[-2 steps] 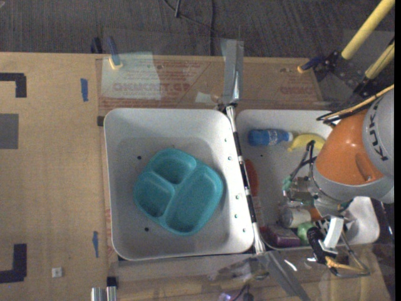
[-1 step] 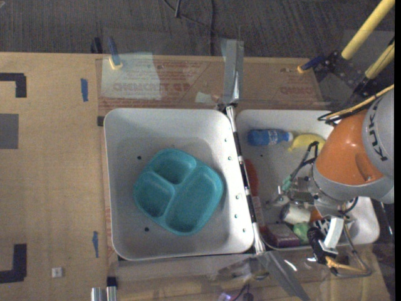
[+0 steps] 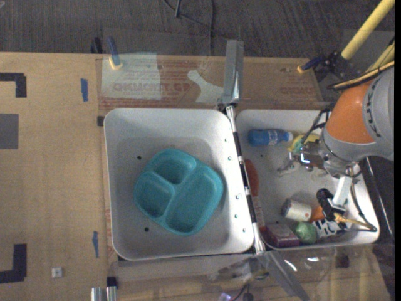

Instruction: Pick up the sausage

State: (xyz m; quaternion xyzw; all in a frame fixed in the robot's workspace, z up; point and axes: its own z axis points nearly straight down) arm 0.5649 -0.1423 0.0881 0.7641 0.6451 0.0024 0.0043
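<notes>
The arm comes in from the right with its orange band over the right bin [image 3: 366,168], and the gripper [image 3: 299,160] hangs low above that bin's upper middle. Whether it is wide or narrow cannot be told from this slanted view, and nothing can be seen held in it.

Just beside the gripper, toward the bin's top wall, lies one blue bottle [image 3: 268,137] on its side. Further down the bin sit one small silver can [image 3: 294,209], one green ball [image 3: 306,232], and one dark pink box [image 3: 283,236] against the lower wall.

The sausage [image 3: 251,176] is a single reddish-orange, slender piece lying lengthwise against the right bin's left wall, apart from the gripper.

In the left bin [image 3: 125,130] rests one teal divided plate [image 3: 178,190] with three compartments.
</notes>
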